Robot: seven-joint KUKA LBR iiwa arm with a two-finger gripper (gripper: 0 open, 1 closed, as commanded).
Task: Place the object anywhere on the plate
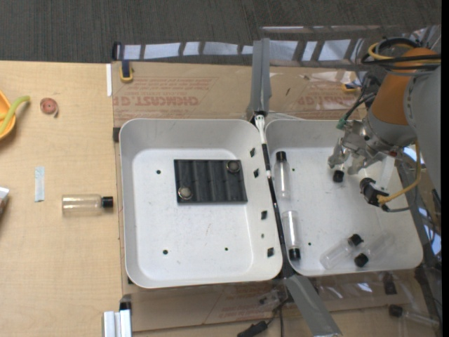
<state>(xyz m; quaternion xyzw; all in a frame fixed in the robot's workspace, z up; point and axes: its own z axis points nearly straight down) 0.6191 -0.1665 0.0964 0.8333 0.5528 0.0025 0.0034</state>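
Observation:
The dark ribbed plate [210,181] lies flat in the left bin [140,244], with two small round studs on it. Several clear vials with black caps lie in the right bin [316,202]. One vial [282,177] and a second vial [290,227] rest along that bin's left wall. A third vial [337,256] and a fourth vial [379,250] lie near the front right corner. My gripper [345,164] hangs over the back right part of the right bin, apart from all the vials. Nothing is visibly held in it.
The grey arm with its orange band [396,93] and cables [393,192] reaches in over the right bin's far right side. On the wooden table to the left lie another clear vial [84,203], a small red disc [48,105] and a yellow object [7,114].

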